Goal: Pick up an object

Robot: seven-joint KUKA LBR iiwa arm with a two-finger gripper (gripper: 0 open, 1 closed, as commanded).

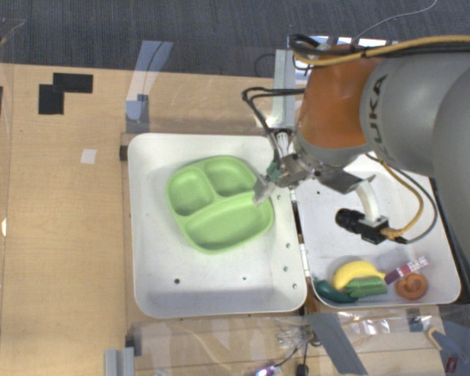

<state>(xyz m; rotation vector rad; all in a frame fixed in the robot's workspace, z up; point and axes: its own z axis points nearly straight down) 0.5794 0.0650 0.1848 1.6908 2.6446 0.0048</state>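
The gripper (268,185) hung low at the right rim of the green plate (219,204) in the left bin (153,280) (the likeliest thing to pick), seemingly because a rim offers an edge to pinch, though whether it held anything I cannot tell.

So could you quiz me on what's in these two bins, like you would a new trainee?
1. True or false: the green divided plate lies in the left bin.
2. Which lies in the right bin? A) banana B) spoon C) cup
3. Fill in: the gripper sits over the plate's ___ edge.

Key: 1 true. 2 A; it lies in the near corner beside a small orange-brown ball. 3 right.
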